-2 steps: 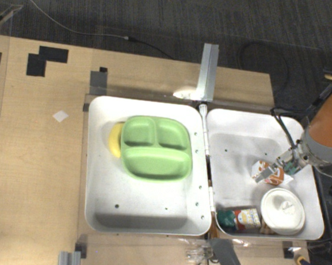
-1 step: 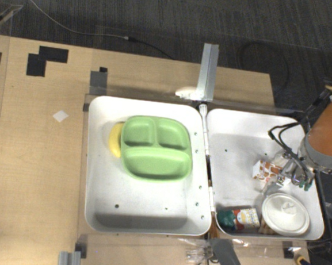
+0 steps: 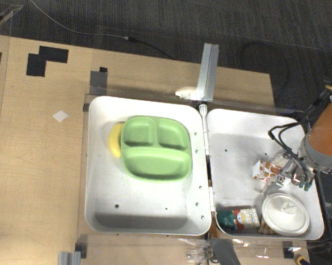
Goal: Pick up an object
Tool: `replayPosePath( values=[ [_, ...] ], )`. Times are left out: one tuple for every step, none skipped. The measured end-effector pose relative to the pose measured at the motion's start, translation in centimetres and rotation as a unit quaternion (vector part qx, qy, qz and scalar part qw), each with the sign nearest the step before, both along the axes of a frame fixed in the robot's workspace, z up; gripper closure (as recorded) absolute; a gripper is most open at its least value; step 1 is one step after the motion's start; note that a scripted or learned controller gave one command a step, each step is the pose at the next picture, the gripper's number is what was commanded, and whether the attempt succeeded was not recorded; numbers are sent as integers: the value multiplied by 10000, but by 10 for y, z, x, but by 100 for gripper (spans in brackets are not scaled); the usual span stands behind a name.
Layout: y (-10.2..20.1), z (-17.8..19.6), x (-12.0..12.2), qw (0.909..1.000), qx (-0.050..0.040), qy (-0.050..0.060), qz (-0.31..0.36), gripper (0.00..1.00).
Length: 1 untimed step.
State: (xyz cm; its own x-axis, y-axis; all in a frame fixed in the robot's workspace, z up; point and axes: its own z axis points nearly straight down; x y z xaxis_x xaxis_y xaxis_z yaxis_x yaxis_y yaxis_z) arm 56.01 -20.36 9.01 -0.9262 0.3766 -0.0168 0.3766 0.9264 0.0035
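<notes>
Arm (image 3: 327, 137): grey casing, banded in orange above the wrist; black cables are looped beside the band. Gripper (image 3: 287, 171): small metal parts with white and coloured fittings are seen, the detail too blurred to be itemised

Arm (image 3: 327, 134) entering from the right edge of the camera view, its orange band uppermost and the grey wrist section just below it. Black cables loop off the wrist toward the left. The gripper (image 3: 287, 171) hangs beneath the wrist, lower and to the left of the band, angled down and leftward; its tip is too cluttered to resolve.
</notes>
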Motion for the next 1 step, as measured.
replayPosePath(
  values=[
    [46,0,-4,9972,13,-7,-751,0]
  ],
)
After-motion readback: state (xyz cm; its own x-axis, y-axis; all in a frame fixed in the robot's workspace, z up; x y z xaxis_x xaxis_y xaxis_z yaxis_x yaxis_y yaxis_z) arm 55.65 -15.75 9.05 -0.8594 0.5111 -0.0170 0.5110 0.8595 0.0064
